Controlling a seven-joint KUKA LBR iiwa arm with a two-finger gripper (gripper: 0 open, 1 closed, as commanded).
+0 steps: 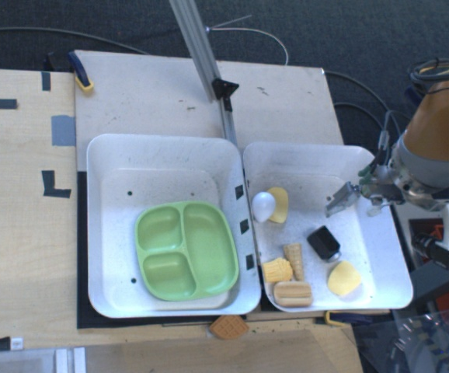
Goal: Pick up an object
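Nothing picked yet. Gripper [347, 198] hangs over the right bin [380, 286] near its right wall, fingers look apart with nothing between them. Candidates all lie loose on the bin floor: black block [323, 242] nearest, just below the gripper; yellow lemon-like piece [343, 278]; white egg shape [263, 205] touching a yellow piece; waffle cone [294, 259]. Green divided plate [186, 249] sits in the left bin. Descent, grasp and lift all remain
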